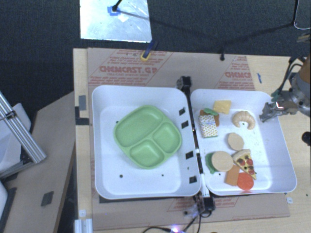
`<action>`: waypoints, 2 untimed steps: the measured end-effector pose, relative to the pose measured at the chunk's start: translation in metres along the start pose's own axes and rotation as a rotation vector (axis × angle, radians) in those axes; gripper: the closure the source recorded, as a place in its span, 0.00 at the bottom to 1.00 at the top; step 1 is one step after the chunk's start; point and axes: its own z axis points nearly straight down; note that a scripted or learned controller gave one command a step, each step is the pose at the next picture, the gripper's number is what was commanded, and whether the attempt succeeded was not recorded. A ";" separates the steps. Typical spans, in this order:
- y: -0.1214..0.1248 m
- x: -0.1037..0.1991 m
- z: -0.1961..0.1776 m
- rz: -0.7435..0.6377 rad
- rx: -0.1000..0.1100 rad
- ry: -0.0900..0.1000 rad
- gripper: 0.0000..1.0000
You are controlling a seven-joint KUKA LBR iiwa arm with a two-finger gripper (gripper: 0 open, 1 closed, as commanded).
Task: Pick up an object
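Tomato slice (245, 182) near right bin's (286, 171) front rim; hand (270, 111) over far edge.

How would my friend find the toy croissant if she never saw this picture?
Look in the right bin, the one full of toy food. Near its far right corner lies the croissant, beside the yellow cheese wedge. It is the only curved, crescent-shaped tan piece.

Evenly and brightly lit from overhead. Soft glare on the shiny silver sheet (115, 12) beyond the bench's far edge. Slightly grainy, faint shadows.

Grey gripper (270, 111), orange-banded wrist
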 end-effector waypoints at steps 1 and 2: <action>0.005 0.059 0.005 -0.003 0.002 0.001 1.00; 0.005 0.120 0.006 -0.004 0.002 0.002 1.00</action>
